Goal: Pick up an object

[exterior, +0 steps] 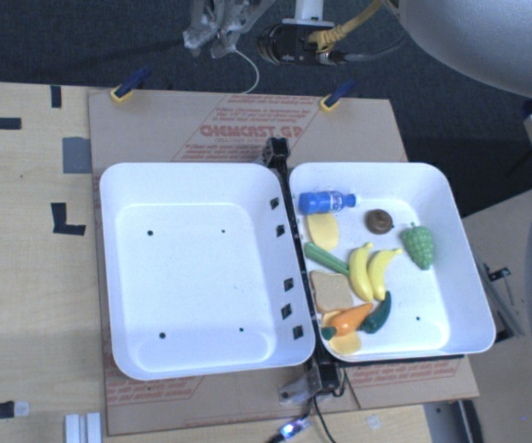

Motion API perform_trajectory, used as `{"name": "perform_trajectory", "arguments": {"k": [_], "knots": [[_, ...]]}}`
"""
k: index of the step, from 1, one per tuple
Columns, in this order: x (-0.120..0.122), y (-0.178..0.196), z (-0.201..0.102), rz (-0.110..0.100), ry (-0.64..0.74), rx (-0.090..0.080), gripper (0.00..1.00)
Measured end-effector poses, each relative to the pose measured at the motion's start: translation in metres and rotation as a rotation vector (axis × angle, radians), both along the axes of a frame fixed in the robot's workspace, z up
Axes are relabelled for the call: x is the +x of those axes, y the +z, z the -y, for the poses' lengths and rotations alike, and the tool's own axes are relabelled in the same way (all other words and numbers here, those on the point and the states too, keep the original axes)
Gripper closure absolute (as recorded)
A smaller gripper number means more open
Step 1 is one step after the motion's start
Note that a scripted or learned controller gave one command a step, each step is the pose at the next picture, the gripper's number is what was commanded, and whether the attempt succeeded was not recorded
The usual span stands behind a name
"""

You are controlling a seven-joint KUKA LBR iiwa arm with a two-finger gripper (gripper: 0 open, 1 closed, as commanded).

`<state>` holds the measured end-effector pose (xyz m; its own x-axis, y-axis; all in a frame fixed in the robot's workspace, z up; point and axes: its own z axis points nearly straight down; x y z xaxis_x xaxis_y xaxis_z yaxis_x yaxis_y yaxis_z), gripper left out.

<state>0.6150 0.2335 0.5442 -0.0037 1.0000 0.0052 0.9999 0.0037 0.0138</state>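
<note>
Toy foods lie clustered in the right bin (437, 192), mostly along its left wall. A blue bottle (326, 201) lies on its side at the far end, cap pointing right. Just below it rests a pale yellow slice (322, 231), then a green pod (329, 260) set at a slant. A pair of yellow bananas (372, 269) lies near the bin's middle, touching the pod's lower end. A tan bread slice (332, 291) sits below the pod, with an orange carrot (351, 319) and a dark green vegetable (379, 310) overlapping at its lower right corner. A small yellow piece (345, 342) lies against the near wall. A brown round object (379, 221) and a green bunch of grapes (419, 245) lie apart toward the right.

The left bin (123, 192) adjoins the right bin along a shared black-clipped edge. Both rest on a cardboard sheet (247, 127) on the bench (17, 247).

The gripper (218, 28) hangs at the top of the view, beyond the bins and well apart from every object; whether its fingers are spread or closed cannot be told. The arm (469, 17) occupies the upper right corner.
</note>
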Motion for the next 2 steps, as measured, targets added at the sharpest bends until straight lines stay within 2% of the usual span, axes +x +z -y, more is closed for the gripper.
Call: {"name": "perform_trajectory", "arguments": {"k": [1, 2], "knots": [[-0.103, -0.214, 0.007, -0.036, -0.001, -0.014, 1.00], [-0.132, -0.052, -0.001, 0.000, 0.002, 0.003, 1.00]]}}
